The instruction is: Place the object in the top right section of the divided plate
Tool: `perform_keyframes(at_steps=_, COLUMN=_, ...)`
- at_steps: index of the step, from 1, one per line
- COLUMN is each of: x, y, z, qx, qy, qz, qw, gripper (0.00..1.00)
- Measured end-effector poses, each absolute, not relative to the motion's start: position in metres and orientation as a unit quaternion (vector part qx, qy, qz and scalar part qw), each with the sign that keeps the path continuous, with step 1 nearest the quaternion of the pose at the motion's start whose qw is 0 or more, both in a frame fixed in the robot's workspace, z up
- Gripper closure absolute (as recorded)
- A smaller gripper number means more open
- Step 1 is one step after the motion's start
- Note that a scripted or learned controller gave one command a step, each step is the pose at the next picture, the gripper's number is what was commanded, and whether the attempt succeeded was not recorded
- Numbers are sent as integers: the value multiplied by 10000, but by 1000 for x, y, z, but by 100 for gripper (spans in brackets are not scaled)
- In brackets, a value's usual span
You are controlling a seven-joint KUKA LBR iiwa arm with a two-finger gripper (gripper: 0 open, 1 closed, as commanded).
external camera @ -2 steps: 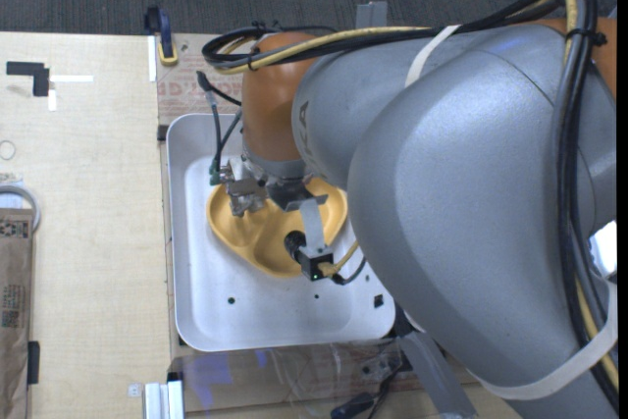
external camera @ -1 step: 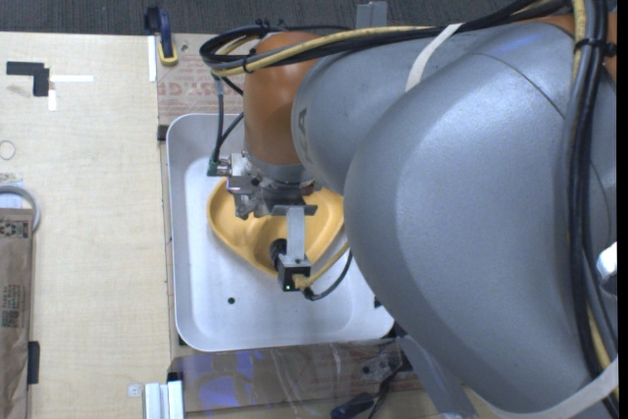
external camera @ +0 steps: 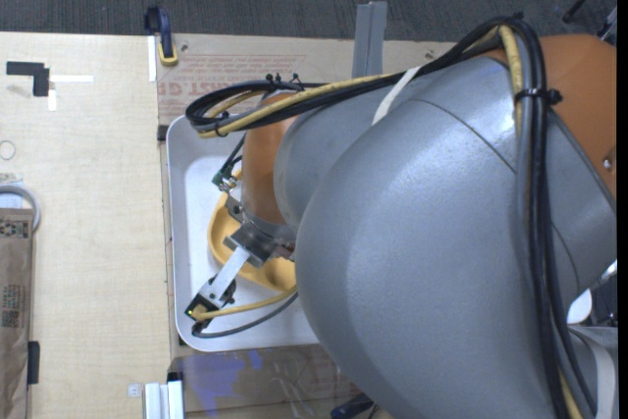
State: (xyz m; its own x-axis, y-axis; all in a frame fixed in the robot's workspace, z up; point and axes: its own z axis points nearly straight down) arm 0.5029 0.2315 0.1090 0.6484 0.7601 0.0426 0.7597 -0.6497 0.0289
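A yellow divided plate (external camera: 222, 233) lies in the white bin (external camera: 178, 211). Just a curved strip of its left side shows, and its sections are hidden under the arm. My gripper (external camera: 253, 240) hangs low over the plate's left part, reaching down from the orange band and the large grey arm body that cover the middle and right of the camera view. I can make out no loose object on the visible part of the plate or on the bin floor beside it.
Left of the bin runs bare wooden bench (external camera: 88, 211), with a brown paper bag (external camera: 14, 304) at its left edge. A black L-shaped mark (external camera: 29, 74) and a blue clamp (external camera: 154, 21) sit toward the back. Behind the bin lies a cardboard strip (external camera: 245, 69).
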Motion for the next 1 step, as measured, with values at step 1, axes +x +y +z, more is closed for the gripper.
perform_keyframes(at_steps=1, x=501, y=228, z=160, qx=7911, qy=6116, qz=-18, qw=4, gripper=100)
